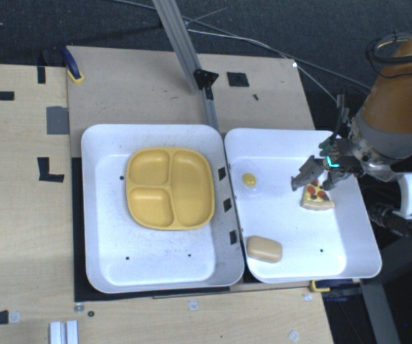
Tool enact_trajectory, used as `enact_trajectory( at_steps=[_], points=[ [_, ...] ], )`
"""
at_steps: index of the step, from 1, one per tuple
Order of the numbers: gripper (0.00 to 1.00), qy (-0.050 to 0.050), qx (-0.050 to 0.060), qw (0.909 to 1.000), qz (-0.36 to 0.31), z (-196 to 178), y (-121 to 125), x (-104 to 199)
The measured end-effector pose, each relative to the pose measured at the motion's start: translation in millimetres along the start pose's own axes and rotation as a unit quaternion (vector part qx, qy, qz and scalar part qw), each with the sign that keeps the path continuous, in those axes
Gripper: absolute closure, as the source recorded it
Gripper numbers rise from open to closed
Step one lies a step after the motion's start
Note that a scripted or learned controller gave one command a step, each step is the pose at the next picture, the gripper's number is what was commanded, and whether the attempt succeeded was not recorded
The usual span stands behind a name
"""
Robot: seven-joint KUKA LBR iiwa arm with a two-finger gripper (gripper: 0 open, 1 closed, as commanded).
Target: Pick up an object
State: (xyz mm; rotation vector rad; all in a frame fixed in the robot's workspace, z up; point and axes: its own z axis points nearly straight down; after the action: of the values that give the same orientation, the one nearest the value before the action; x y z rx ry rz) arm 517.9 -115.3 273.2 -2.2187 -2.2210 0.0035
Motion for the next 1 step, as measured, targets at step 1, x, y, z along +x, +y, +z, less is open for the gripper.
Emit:
enact_trajectory(
  at_steps=[1],
  points=[
    [0.0, 0.0, -0.001, 1.0, 0.0, -0.5, 0.3, 0.0]
  ],
)
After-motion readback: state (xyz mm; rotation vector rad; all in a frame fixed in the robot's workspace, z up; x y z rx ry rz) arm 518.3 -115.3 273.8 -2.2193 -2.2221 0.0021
